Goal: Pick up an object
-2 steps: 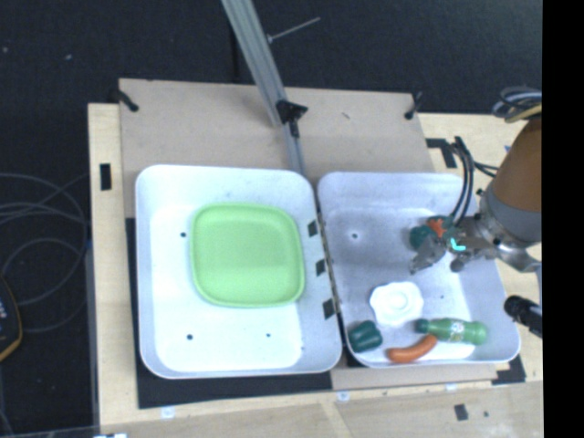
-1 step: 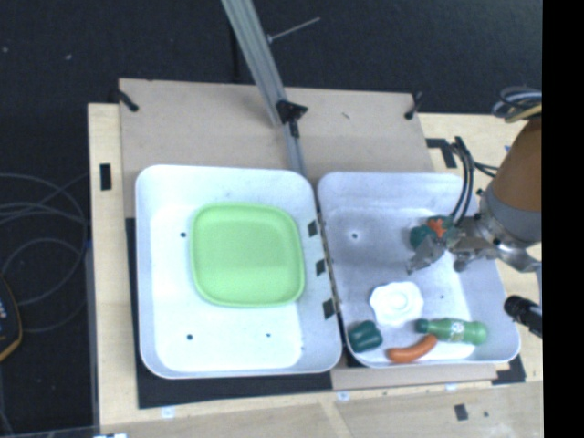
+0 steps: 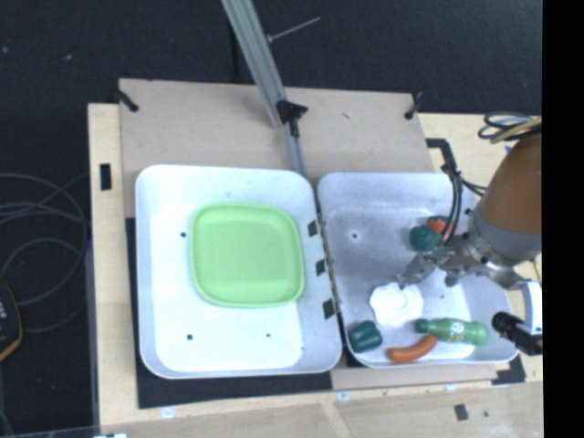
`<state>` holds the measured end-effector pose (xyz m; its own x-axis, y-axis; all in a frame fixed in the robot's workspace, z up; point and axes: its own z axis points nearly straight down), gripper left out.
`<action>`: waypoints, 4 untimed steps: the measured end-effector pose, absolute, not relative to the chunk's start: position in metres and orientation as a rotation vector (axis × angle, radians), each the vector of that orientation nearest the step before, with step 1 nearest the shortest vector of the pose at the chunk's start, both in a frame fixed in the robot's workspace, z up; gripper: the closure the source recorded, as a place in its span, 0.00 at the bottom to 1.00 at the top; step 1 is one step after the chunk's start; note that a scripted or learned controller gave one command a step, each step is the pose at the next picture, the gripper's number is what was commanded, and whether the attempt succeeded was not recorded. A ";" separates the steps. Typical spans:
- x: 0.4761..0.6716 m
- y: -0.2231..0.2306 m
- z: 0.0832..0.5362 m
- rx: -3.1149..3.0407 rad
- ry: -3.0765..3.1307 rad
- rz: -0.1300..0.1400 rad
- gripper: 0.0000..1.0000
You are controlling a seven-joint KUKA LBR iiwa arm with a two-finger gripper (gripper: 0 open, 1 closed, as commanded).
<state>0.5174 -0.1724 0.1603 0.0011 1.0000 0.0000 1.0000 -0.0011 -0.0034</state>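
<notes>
One fixed camera looks down at a slant from high above the bench (image 3: 228,121), far enough to take in both white bins: the left bin (image 3: 164,272) toward 9 o'clock, the right bin (image 3: 365,213) toward 3 o'clock.

No legible text, label, brand, number or sign appears in the camera view. The green bottle (image 3: 453,329) in the right bin (image 3: 383,203) carries a pale band around its middle; any print on it is too small and blurred to read. The green plate (image 3: 246,254) in the left bin (image 3: 164,245) bears no markings. The small dark marks along the edges of the surface (image 3: 210,121) are too small to show as characters.
</notes>
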 end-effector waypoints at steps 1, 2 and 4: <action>0.516 -0.173 0.108 -2.220 -2.218 0.004 0.00; 0.518 -0.173 0.121 -2.225 -2.220 -0.003 1.00; 0.528 -0.172 0.217 -2.224 -2.225 -0.005 1.00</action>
